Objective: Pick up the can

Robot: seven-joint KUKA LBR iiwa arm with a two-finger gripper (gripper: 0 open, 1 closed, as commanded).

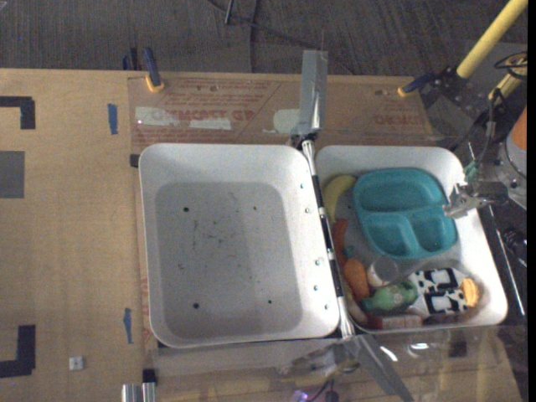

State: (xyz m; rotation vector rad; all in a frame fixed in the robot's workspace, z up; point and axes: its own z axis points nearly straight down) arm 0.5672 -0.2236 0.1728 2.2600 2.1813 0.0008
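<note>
Two white bins (226,162) are sitting on a wooden bench (67,224); the gripper (469,198) is hovering at the right bin's edge, jaw state unclear.

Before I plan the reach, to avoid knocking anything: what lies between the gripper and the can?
In the camera view, the lower right part of the teal divided tray lies between the gripper and the can.

The arm (521,145) is cut off by the right edge. The gripper (462,199), over the right bin's (490,308) right rim, is blurred. The banana (337,194) is partly hidden under the teal tray (404,212); perhaps the can (383,271) is the blurred grey thing at the tray's front edge.
</note>
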